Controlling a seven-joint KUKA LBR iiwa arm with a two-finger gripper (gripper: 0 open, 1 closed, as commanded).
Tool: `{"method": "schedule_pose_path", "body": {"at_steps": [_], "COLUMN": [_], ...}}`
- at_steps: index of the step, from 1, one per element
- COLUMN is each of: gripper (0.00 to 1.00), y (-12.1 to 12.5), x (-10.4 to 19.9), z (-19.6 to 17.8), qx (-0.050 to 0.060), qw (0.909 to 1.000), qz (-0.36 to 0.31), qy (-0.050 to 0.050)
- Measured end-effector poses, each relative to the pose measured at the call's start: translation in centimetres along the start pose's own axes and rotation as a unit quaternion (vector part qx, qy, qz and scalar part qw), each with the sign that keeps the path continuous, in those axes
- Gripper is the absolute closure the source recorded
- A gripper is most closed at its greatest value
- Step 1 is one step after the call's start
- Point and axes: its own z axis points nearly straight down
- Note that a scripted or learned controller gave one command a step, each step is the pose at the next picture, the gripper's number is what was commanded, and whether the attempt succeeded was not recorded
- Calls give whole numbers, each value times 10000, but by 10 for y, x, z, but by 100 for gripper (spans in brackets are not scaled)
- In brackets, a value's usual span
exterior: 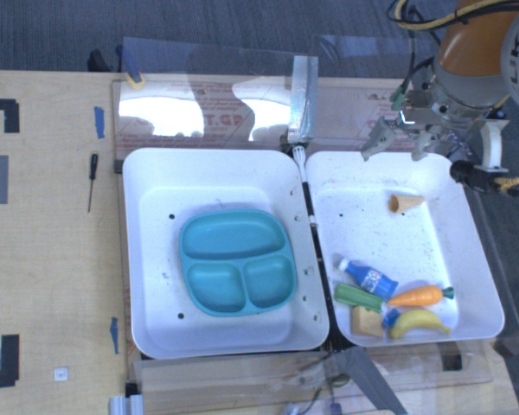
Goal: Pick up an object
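Landmark: right bin, holding all loose objects.
Gripper: above the bin's far rim, fingers spread apart, nothing between them; poised high, probably to descend clear of the walls.
Cone piece: alone in the bin's far half, nearest the gripper.
Cluster: blue bottle, carrot, banana crowded at the near edge.
Teal tray: in the bin to the left.
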Motion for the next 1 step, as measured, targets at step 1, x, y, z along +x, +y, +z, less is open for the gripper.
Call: {"method": "schedule_pose_path", "body": {"at_steps": [1], "gripper": [0], "y": [-33], "x": [-55], "z": [94], "qx": [45], "qw": [9996], "qz": [-285], "qy": [-3]}}
